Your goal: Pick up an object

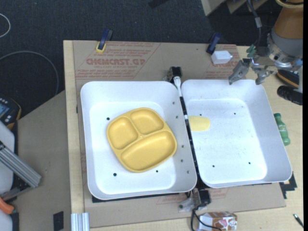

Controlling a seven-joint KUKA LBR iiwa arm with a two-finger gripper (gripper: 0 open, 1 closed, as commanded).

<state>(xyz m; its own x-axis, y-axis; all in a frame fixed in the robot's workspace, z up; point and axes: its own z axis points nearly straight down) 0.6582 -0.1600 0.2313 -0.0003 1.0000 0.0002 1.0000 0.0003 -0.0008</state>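
Over on the left the worktop [74,129] carries the left bin [91,100], a shallow white tray with rounded corners, and in the middle of it lies a yellow plate [141,139] with three compartments, turned a little askew, resting flat on the bin floor and clear of every wall. A sheet of brown cardboard [144,57] printed with red lettering lies under both bins, and a blue and yellow clamp [103,41] grips its far edge above the left bin. The two bins meet along a dark seam down the middle, touching side by side. Just past that seam, in the right bin [260,167], a small pale yellow piece [199,123] lies flat on the floor near the bin's left wall, well apart from the plate and separated from it by the two rims. A small white block [221,57] sits on the cardboard beyond the right bin's far edge. At the far right corner of that bin the arm comes in from the side, and its pincer [247,74] hangs over the rim with its two fingers spread apart and nothing between them, well away from both the yellow piece and the plate. A green object [282,128] lies on the worktop just outside the right bin's right wall.
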